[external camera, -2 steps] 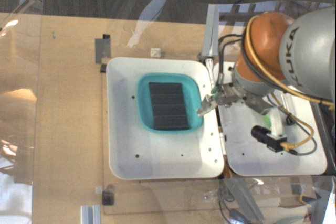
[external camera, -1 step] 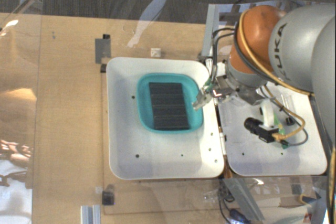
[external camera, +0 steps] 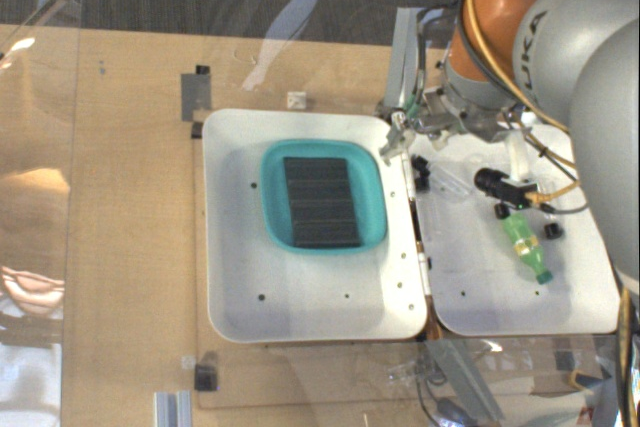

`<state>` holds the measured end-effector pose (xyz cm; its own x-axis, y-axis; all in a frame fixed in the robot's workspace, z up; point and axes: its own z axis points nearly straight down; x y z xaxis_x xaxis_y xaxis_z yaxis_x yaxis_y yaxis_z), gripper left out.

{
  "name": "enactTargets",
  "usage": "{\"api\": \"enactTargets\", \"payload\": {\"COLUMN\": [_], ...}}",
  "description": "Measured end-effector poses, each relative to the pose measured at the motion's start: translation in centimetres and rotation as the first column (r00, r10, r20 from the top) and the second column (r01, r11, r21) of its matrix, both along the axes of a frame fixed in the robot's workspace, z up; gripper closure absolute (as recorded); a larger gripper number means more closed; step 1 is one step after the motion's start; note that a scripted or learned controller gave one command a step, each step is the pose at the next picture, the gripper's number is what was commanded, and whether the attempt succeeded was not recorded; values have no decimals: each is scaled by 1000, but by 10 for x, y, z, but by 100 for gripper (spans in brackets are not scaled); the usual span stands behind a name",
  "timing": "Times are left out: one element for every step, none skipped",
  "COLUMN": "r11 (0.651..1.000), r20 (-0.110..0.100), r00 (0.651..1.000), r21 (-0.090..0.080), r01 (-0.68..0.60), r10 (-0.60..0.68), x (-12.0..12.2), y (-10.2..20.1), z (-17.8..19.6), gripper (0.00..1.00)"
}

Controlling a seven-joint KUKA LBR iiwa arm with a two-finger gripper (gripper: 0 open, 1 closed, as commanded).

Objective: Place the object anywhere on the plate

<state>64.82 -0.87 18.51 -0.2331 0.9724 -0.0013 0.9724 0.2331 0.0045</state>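
Evidently, object: a small green bottle-like piece (external camera: 526, 248) is lying in the white right bin (external camera: 470, 300), lower right of frame.
Handling: probably light, stiff, slick plastic, liable to roll; gripping across its middle looks safest.
Plate: the teal plate (external camera: 372, 205) is sitting in the left bin (external camera: 235, 285).
Pincer: the pincer (external camera: 450, 120), upper right, is hanging under the wrist; its state cannot be told.

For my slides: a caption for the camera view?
Arm over the right bin near a green object; teal plate in the left bin.

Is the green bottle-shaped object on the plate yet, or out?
Out. The small green bottle-shaped object lies in the right white bin; the teal plate is in the left.
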Motion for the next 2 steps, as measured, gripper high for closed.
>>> {"api": "enactTargets", "payload": {"r11": [1000, 1000], "r20": [1, 1], "r00": [1000, 1000], "r21": [0, 0], "r01": [-11, 22], "r10": [11, -22], "x": [-17, 8], "y": [-33, -25], "z": [1, 1], "gripper": [0, 0]}}
